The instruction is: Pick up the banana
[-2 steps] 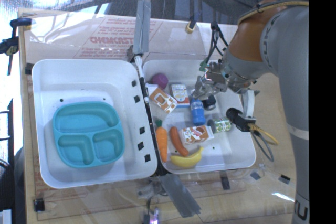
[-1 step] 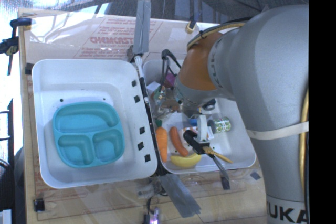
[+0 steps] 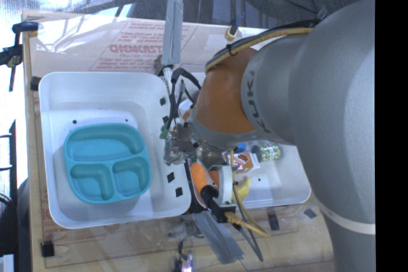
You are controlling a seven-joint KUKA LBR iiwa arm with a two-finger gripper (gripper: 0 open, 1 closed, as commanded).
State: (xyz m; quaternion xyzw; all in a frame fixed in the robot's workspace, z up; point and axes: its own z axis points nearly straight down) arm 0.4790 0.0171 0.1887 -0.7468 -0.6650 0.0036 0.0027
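A bit of the yellow banana (image 3: 241, 188) shows in the right bin (image 3: 288, 186), near that bin's front edge, mostly hidden under the arm. The grey arm with its orange band (image 3: 223, 102) covers most of the right bin. My gripper (image 3: 176, 156) hangs low over the wall between the two bins, left of the banana. The frame shows nothing held in it.
A teal divided tray (image 3: 107, 161) lies in the left bin (image 3: 57, 105). In the right bin an orange carrot-like piece (image 3: 199, 179), a colourful packet (image 3: 243, 160) and a small green bottle (image 3: 268, 152) crowd around the banana. Cables trail across the bench front (image 3: 245, 226).
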